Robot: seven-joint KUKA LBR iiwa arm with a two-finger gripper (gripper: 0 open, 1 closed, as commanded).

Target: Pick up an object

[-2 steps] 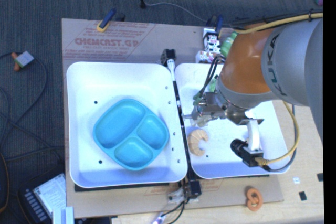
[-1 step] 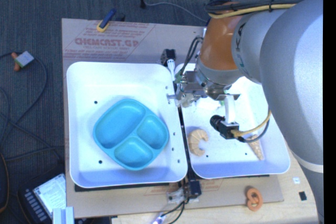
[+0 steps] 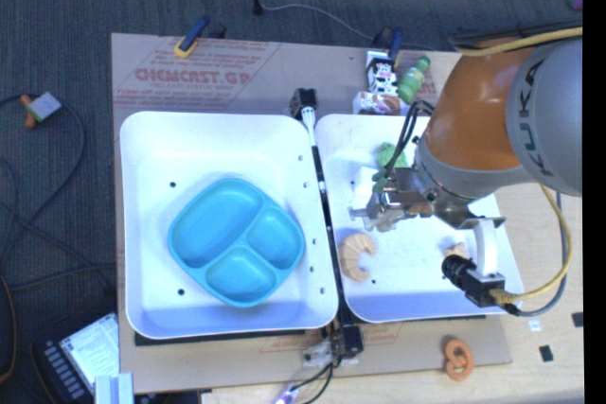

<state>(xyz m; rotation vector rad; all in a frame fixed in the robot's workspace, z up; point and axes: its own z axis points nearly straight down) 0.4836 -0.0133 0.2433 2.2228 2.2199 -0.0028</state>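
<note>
Orange-banded arm [image 3: 492, 123] bent low over right bin [image 3: 417, 303], claw [image 3: 383, 215] above croissant [image 3: 358, 256], grip state indiscernible.

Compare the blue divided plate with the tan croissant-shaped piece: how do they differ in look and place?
The blue divided plate is far larger than the croissant-shaped piece. The plate is bright blue with three compartments; the piece is tan and curved. The plate lies in the left bin, the piece in the right bin, near the gripper. Both rest on a white floor.
</note>
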